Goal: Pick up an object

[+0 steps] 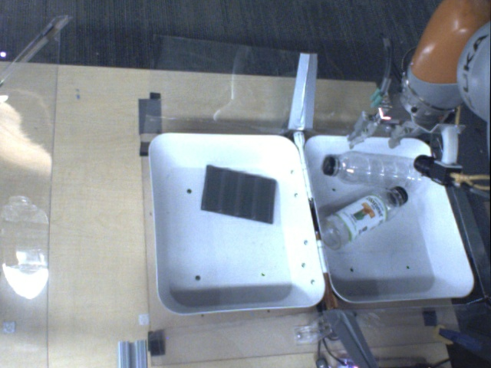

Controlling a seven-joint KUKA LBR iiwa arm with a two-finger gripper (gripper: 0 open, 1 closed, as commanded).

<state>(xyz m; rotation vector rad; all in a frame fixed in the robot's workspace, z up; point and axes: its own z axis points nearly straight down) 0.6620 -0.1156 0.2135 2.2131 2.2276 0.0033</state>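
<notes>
Two clear plastic bottles lie in the right bin. One bottle lies along the far side with its black cap pointing left. The other, a labelled bottle, lies slanted below it with its dark cap up and to the right. A dark grey flat pad rests in the left bin. My gripper hangs over the right bin's far rim, just above the capped bottle. It is open, with nothing between its fingers.
A metal divider post rises behind the seam between the bins. A clear plastic sheet stands behind the left bin. Cables and a black fitting hang off the arm at the right bin's far right corner.
</notes>
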